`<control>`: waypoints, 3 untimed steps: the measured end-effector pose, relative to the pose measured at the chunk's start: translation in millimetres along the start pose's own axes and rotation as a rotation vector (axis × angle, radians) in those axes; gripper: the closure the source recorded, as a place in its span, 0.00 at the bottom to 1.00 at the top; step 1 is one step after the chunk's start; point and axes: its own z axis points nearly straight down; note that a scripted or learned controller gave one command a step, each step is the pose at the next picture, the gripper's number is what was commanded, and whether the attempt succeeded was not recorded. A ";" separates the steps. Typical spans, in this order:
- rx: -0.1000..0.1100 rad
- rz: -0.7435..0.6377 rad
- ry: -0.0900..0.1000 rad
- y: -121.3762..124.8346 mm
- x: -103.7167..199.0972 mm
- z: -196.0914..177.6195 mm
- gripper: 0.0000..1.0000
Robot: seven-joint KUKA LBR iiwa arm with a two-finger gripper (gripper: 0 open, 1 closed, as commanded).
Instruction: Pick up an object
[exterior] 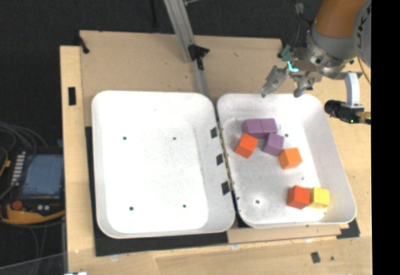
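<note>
Hovering over right bin's (pixel 337 161) far edge: tool (pixel 285 84), fingers spread, nothing held; blocks (pixel 272 141) clustered below, unpicked.

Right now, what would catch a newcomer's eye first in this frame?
Most striking is the cluster of coloured blocks in the right bin: a purple block touching a second purple one, with an orange block beside them, and a yellow block against a red-orange one near the front corner. The pincer hangs open above that bin's far rim, holding nothing.
</note>
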 end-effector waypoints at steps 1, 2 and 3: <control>-0.004 -0.002 -0.003 0.6 -0.7 -3.0 0.00; 0.000 -0.003 -0.003 3.8 4.4 42.2 0.00; 0.001 -0.006 -0.003 12.5 3.2 99.0 0.00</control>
